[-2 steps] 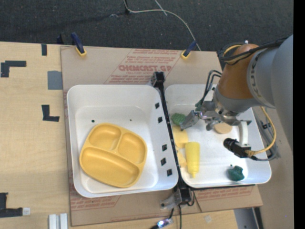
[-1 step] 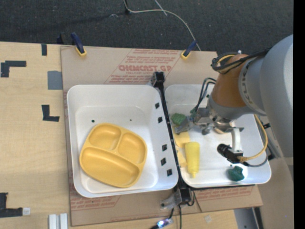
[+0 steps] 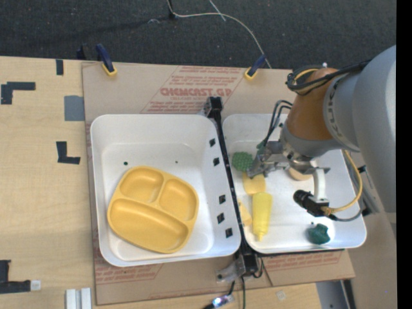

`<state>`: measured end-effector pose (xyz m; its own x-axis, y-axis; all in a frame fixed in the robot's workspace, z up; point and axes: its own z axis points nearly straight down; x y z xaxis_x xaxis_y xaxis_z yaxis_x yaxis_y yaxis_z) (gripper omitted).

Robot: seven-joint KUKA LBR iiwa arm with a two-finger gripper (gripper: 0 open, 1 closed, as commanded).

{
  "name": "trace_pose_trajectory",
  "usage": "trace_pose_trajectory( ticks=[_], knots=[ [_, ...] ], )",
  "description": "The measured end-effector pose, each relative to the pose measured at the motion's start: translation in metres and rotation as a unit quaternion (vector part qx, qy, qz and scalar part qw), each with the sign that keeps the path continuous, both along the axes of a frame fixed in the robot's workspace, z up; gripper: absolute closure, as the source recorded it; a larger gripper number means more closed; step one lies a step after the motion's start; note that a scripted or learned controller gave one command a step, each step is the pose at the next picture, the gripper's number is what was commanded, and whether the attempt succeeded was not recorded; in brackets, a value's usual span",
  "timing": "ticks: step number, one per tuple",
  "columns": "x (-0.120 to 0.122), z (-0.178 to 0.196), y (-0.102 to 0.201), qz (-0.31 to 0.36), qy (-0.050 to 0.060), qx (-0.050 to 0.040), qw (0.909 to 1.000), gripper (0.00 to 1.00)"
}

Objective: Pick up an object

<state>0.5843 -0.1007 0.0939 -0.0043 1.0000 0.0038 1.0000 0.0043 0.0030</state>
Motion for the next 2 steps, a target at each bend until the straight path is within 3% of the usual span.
trace_pose_trajectory(
  ticks=[2],
  knots=[
    [-0.006, 0.103, -0.014, -0.001, 0.002, -0.0021, 1.0000, 1.00]
  ],
)
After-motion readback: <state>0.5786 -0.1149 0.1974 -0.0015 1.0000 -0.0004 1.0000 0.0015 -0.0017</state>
